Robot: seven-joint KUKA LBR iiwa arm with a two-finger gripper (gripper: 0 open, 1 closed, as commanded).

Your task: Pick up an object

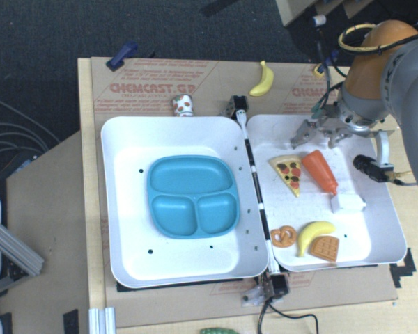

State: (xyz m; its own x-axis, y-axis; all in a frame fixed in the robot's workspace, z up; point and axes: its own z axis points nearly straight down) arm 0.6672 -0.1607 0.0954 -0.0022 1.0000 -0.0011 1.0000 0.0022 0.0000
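The right bin (380,223) holds a pizza slice (288,172), an orange-red bottle-shaped toy (320,172), a small white block (347,202), a pretzel (284,236), a yellow banana (313,232) and a waffle square (326,248). My gripper (315,140) hangs over the back of this bin, just behind the pizza slice and the orange toy. It is open, its fingers splayed, with nothing between them. The grey arm with its orange band (369,68) comes in from the upper right.
The left bin (125,186) holds a blue divided plate (192,195). On the cardboard behind the bins lie a second banana (262,81), a small patterned cup (183,105) and a blue piece (121,56). A black cable part (369,167) sticks out over the right bin's right side.
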